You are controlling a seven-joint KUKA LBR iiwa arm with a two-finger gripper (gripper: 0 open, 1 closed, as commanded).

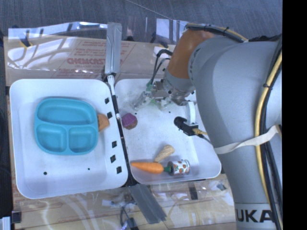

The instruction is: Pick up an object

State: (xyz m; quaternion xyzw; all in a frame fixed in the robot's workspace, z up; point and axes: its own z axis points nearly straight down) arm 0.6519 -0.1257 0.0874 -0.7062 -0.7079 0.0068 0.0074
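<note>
1. Two shallow white plastic bins are sitting side by side on the surface (pixel 57 56): the left bin (pixel 24 143) and the right bin (pixel 144 133), with a divider of black clips running between them.
2. One light-blue three-compartment plastic tray (pixel 66 126) is lying in the left bin, well left of the divider.
3. One round orange-brown item (pixel 103 122) is resting against the tray's right edge, just left of the divider.
4. Four loose objects are lying in the right bin: one small purple rounded object (pixel 129 121) just right of the divider, one beige elongated piece (pixel 164 153) farther right and nearer the front rim, one orange toy carrot (pixel 148 167) lying flat along the front rim, and one small patterned can (pixel 180 167) on its side, touching the carrot's green end.
5. One grey arm with an orange band (pixel 230 104) is reaching over the right bin's far right side.
6. Its end effector (pixel 146 98) is hanging low over the bin's back part, behind the purple object; I cannot tell whether it is spread or pressed together.
</note>
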